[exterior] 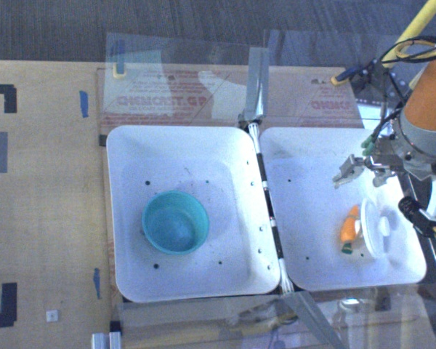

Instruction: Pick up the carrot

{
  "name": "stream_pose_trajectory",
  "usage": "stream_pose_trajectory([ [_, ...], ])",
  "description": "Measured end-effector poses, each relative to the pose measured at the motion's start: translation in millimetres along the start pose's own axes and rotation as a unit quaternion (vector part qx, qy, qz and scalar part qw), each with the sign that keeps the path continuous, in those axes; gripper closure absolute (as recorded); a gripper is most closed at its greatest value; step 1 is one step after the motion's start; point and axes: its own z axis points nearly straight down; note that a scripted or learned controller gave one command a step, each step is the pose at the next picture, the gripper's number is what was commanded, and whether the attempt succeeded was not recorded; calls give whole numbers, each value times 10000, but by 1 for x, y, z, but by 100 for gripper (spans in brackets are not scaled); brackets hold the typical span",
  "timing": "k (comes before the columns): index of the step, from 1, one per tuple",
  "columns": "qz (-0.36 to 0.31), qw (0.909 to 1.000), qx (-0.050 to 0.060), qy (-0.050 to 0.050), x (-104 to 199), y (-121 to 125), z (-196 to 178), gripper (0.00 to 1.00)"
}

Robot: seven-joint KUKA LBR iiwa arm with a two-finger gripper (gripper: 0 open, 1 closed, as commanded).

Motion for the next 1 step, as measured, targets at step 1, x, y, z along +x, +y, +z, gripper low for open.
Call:
stream_pose_trajectory([
  [1, 298, 9995, -50, -20, -49, -26, 133, 0],
])
